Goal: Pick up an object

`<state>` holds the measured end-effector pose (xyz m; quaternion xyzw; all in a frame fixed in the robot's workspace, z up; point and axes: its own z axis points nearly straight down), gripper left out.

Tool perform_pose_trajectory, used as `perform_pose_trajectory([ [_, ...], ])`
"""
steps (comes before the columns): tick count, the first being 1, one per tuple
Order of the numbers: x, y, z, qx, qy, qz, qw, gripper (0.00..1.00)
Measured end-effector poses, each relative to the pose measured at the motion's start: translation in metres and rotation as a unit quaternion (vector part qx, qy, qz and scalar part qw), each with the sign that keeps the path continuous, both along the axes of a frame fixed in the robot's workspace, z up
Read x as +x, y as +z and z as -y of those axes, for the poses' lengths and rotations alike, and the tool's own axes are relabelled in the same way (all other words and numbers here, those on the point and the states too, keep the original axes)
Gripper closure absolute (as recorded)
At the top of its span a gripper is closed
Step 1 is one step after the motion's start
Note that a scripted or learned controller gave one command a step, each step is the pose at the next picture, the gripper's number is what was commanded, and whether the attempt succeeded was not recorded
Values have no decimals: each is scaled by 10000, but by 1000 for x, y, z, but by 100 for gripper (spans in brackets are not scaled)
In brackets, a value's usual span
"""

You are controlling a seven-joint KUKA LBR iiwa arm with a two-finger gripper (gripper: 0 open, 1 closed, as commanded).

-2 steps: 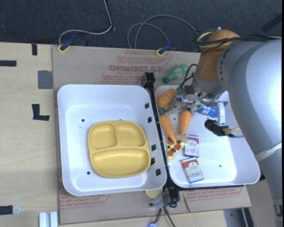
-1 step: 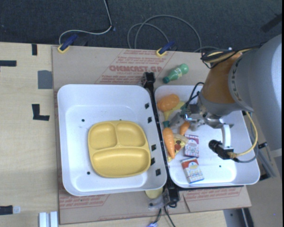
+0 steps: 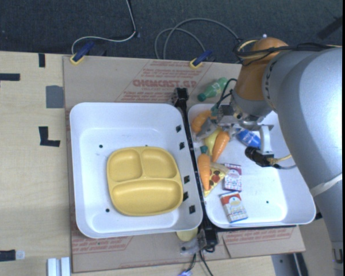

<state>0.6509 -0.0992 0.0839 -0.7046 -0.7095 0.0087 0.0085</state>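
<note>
The gripper (image 3: pixel 221 124) sits low in the right bin (image 3: pixel 276 203), over a carrot (image 3: pixel 219 144); whether its fingers grip anything cannot be told. Around that carrot lie another carrot (image 3: pixel 203 171) just below-left, a blue object (image 3: pixel 248 138) to the right, and two small cartons (image 3: pixel 233 178) further below. The left bin (image 3: pixel 86 119) holds a yellow divided plate (image 3: pixel 144 180).

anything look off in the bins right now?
Mostly tidy. The yellow divided plate lies flat in the left bin. The oddity: a green bottle lies on its side at the right bin's far rim, apparently over the edge. The carrots and small cartons crowd against the divider side.
</note>
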Motion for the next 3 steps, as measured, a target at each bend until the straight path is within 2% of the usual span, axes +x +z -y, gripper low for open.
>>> perform_pose_trajectory([
  [1,-56,3,10,-7,-37,139,9999,0],
  [2,12,1,-1,-2,17,-118,9999,0],
  [3,10,12,0,-8,-12,-96,10000,100],
])
